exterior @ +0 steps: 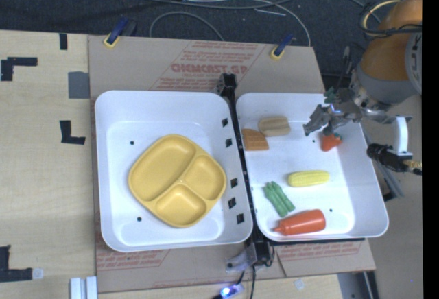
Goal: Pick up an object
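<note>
Faintly, red lettering (unreadable) marks the cardboard sheet beneath both bins. Gripper fingers look closed on a small red-orange piece, which hangs over the right bin.

Small red item partly behind gripper

One fixed camera above the bench, angled down (slightly slanted) over both white bins.
</note>
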### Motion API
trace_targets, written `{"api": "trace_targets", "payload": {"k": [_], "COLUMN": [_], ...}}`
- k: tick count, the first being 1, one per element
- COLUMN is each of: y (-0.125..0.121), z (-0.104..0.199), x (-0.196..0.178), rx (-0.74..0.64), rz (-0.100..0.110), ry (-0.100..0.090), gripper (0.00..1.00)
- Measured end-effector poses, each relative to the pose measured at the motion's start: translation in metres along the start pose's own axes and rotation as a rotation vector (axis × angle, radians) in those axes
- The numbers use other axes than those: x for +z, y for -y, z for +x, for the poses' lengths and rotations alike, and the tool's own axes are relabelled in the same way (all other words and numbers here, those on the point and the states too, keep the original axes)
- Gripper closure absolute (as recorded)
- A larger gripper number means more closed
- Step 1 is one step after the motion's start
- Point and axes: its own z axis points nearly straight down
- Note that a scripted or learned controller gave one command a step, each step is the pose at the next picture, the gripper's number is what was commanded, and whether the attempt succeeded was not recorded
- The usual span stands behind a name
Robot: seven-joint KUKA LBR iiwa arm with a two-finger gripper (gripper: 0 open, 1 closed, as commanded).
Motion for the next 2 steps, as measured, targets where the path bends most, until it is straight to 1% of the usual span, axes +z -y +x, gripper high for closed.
{"api": "trace_targets", "payload": {"k": [1,2], "y": [-0.008,-0.03], "z": [0.044,0.096], "x": [-0.005,0.0], "rx": [-0.001,-0.002], "rz": [0.0,0.0], "ry": [-0.001,0.0], "gripper": [1.0,1.0]}}
